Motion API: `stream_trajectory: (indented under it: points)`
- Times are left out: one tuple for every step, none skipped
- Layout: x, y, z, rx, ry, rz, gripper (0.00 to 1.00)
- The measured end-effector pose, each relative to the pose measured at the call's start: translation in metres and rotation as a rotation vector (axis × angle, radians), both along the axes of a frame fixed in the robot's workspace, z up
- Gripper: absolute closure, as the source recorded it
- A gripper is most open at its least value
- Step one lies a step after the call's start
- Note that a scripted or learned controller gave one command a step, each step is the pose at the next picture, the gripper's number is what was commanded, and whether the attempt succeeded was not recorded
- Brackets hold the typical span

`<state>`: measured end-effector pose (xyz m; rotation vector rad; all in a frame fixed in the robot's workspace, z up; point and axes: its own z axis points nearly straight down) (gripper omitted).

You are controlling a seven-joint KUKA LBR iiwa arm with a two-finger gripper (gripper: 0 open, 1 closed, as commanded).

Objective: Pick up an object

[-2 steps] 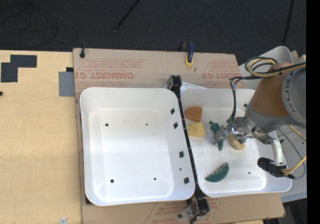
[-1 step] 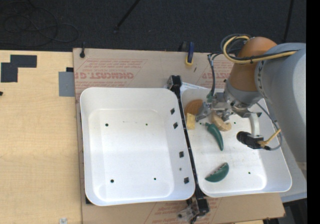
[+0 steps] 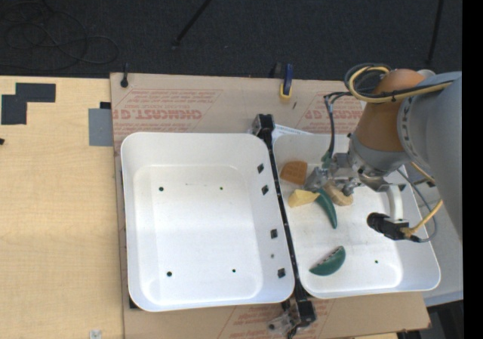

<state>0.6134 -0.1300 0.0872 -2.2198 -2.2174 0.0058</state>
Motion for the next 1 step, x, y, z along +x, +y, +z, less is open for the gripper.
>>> stream_trajectory:
  points:
    - [0.0312, 0.02, 0.0001, 0.0, -0.004, 0.003, 0.0]
